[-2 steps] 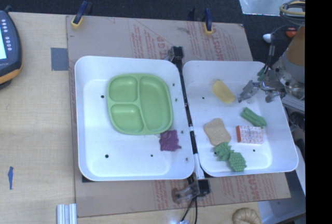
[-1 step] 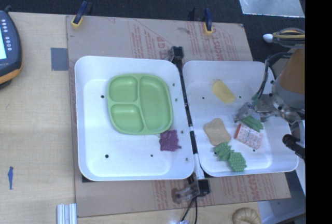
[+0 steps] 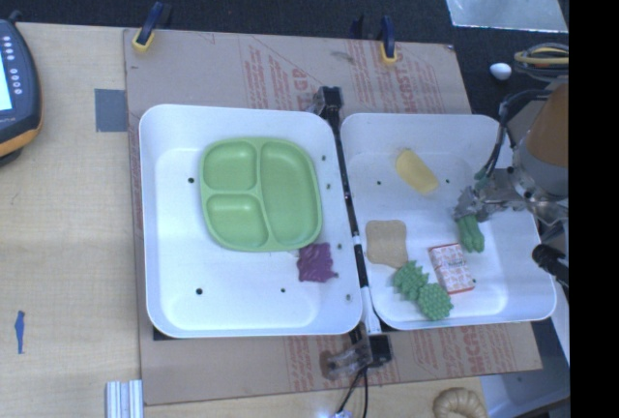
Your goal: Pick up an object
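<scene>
A small green object is seen in the right bin, near its right wall, directly beneath the gripper. The object appears to sit between the fingertips, though whether it is clamped or merely touched cannot be told. Four other things are counted in this bin: one yellow piece toward the back, one tan slab by the left wall, one red-and-white packet, and one bumpy green cluster at the front. Two things are counted in the left bin: one green divided plate, and one purple piece just beside its front right corner.
</scene>
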Controlling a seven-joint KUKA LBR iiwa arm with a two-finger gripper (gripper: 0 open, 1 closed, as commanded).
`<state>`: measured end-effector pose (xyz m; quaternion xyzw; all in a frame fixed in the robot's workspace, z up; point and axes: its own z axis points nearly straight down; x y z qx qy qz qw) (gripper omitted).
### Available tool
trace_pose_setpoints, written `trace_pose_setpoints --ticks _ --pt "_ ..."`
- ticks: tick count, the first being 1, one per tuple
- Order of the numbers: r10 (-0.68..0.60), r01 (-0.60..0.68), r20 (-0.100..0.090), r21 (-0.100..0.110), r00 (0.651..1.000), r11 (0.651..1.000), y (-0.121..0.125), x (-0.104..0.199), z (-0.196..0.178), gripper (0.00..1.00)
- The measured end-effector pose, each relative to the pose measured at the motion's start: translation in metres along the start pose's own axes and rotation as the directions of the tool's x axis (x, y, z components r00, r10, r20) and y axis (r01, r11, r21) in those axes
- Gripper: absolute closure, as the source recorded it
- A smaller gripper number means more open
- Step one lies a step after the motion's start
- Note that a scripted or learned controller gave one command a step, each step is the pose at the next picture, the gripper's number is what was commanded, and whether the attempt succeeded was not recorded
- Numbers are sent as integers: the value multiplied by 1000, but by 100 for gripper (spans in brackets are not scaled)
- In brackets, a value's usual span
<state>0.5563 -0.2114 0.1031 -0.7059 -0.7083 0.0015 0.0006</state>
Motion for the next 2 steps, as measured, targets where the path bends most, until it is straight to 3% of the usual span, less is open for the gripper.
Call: trace_pose_setpoints --ticks 1,2 --pt "-9 9 1 -18 1000 1000 69 55 -137 100" --pt "-8 8 -4 4 1000 1000 20 139 -134 100"
